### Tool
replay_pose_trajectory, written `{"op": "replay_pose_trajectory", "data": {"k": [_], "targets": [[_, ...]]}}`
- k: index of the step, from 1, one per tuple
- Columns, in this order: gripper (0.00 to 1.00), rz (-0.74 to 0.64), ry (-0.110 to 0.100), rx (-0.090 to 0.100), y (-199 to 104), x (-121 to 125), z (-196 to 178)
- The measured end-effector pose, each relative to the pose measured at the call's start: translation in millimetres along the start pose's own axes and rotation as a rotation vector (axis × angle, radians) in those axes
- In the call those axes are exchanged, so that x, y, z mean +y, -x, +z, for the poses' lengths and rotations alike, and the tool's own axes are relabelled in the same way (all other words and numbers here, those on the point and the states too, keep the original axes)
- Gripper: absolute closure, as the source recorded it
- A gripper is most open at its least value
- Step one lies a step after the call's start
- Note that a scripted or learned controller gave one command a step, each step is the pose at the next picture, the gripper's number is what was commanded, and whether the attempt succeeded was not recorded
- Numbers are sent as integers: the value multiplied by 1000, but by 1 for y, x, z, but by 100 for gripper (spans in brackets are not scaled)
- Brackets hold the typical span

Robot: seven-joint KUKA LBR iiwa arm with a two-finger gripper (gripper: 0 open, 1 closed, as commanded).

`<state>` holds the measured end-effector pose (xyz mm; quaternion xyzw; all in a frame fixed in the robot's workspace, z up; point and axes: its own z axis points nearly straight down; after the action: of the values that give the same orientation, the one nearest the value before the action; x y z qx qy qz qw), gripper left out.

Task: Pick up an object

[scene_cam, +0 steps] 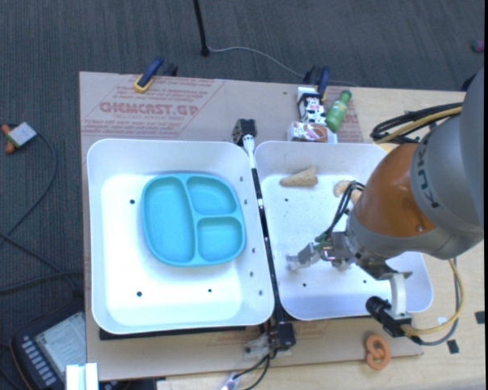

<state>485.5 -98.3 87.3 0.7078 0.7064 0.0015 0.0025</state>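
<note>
My gripper [307, 255] hangs low over the middle of the right bin [309, 299], reaching in from the right under the grey arm with its orange band [394, 201]. A tan cone-shaped piece [299, 179] lies near the bin's far wall, well apart from the gripper. A second tan piece [342, 188] sits to its right, partly hidden by the arm and its cables. I see nothing held at the gripper's tip.
The left bin [114, 218] holds a blue three-compartment plate [192, 218]. A black divider [259, 218] runs between the bins. A green bottle and small packets [321, 116] stand behind the right bin. An orange ring [377, 350] lies on the bench's front edge.
</note>
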Motion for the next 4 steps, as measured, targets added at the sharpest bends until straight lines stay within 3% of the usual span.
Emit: {"op": "replay_pose_trajectory", "data": {"k": [1,2,3,4], "targets": [[100,2,4,-3,1,1,-10],[100,-3,-4,1,-44,88,-97],[100,-3,-7,1,-102,9,-97],[100,-2,-8,1,-123,-2,-97]]}}
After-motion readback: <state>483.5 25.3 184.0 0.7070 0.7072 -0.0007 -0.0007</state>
